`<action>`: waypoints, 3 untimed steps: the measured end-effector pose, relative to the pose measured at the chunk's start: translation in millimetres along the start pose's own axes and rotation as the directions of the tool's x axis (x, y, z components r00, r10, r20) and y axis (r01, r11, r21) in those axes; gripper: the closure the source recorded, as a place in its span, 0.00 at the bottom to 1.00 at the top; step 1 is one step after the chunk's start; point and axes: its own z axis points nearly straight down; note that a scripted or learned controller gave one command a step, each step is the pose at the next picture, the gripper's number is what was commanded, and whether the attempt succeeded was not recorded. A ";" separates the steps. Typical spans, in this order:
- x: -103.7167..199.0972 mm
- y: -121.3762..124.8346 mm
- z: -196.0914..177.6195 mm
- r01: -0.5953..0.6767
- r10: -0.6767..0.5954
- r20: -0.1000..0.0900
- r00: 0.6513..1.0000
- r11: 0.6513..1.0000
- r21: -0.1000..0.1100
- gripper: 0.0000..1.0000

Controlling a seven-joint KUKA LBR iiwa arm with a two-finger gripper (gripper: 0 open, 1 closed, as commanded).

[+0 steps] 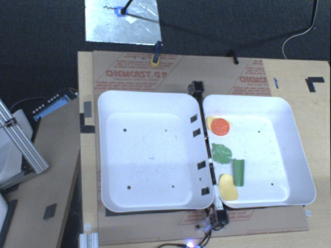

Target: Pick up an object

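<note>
Seen from the camera above, the bench (289, 71) carried two shallow white bins side by side. The left bin (150, 149) had only bare floor, while the right bin (274, 149) held all the things to pick from, bunched along its left wall. The claw's state could not be told from this view, and so nothing could be said to be held.

The things in the right bin lay in a rough column. At the top was a red round piece (221, 126), touching a small yellow piece (210, 122) that peeked out on its left. Below it, apart, lay a crinkled green leaf (221, 153). Lower again a green stick (238, 172) lay lengthwise, just beside a yellow lump (227, 187) near the front wall.

The risk, as I judged it, lay in the crowding. Each thing sat close to the wall between the bins, so a descending claw might strike that wall or the black clips along it. The red and yellow pieces touched, as near as the stick and lump did, so a grab could nudge a neighbour away or catch two together. The flat leaf could slip from a closing grip.

Counted: two bins, one red piece, two yellow things, two green things, five in all.
</note>
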 end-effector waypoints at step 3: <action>143.1 -56.2 234.0 0.012 -0.012 -0.005 1.000 1.000 0.015 1.00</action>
